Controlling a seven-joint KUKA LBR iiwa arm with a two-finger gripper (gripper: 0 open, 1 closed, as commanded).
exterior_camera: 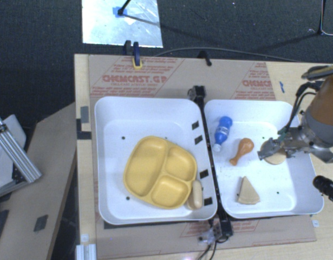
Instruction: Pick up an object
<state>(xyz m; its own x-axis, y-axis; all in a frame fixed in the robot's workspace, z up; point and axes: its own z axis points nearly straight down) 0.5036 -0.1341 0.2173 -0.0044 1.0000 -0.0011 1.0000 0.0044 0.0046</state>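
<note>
In the right bin [304,199], my gripper [270,149] hangs low near the right wall, directly over a flat round tan piece [275,158] that it partly hides. Whether it touches that piece I cannot tell. To the gripper's left lies an orange drumstick-shaped toy [241,150]. A blue bottle with a white cap [222,132] lies further left, close to the divider. Toward the front of this bin rests a tan wedge [247,192].
The left bin [115,118] holds a yellow divided plate [160,171] with a small beige roll [196,194] at its right edge. Black clips run along the divider [205,156] between the bins. The grey arm with its orange band [323,112] enters from the right.
</note>
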